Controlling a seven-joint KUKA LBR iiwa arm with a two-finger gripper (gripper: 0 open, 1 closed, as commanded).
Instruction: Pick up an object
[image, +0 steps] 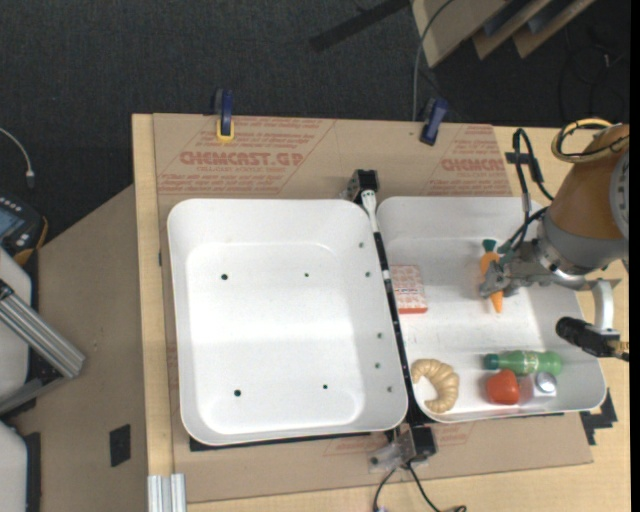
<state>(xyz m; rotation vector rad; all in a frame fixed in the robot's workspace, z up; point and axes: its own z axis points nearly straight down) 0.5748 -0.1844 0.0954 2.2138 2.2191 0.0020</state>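
Gripper (497, 283) was at the carrot (492, 277) in the right bin (450, 215).
Carrot's long axis ran near-far, green top far; couldn't tell jaw state.

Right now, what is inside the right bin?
The right bin holds a small card, a croissant, a tomato, a green bottle and a carrot at the gripper. The arm covers the bin's far right part.

Brown board (300, 150) under bins; blue clamps (224, 112) (433, 120) at far edge.
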